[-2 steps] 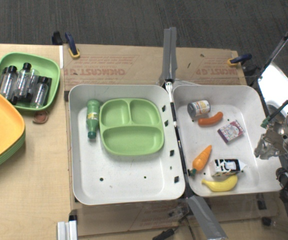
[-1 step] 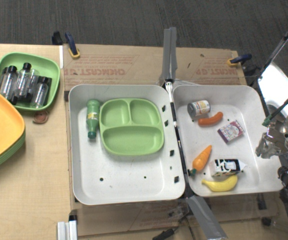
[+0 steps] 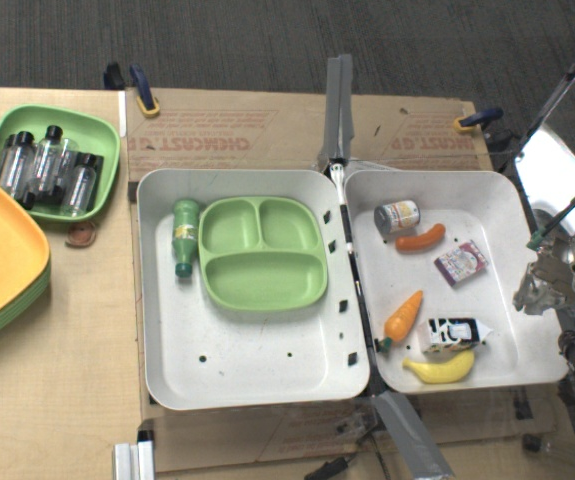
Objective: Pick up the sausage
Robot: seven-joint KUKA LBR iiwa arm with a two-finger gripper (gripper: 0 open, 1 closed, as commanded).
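Over in the right white plastic bin [image 3: 507,193], the short orange-red sausage [image 3: 421,238] lies near the far edge, just in front of a small tin can [image 3: 398,216] resting on its side — the two close together, possibly touching. Toward the bin's right edge sits a small purple-patterned packet [image 3: 462,263]. Nearer the front edge are an orange toy carrot [image 3: 404,317], a black-and-white carton [image 3: 454,333] and a yellow toy banana [image 3: 440,368], the carton just behind the banana. The left white bin [image 3: 167,368] holds a green three-compartment plastic plate [image 3: 263,253] with a green bottle [image 3: 185,235] lying beside it along the left edge. The metal pincer [image 3: 545,286] hangs at the right bin's right edge, well apart from the sausage — whether it is clenched or released, I cannot tell.
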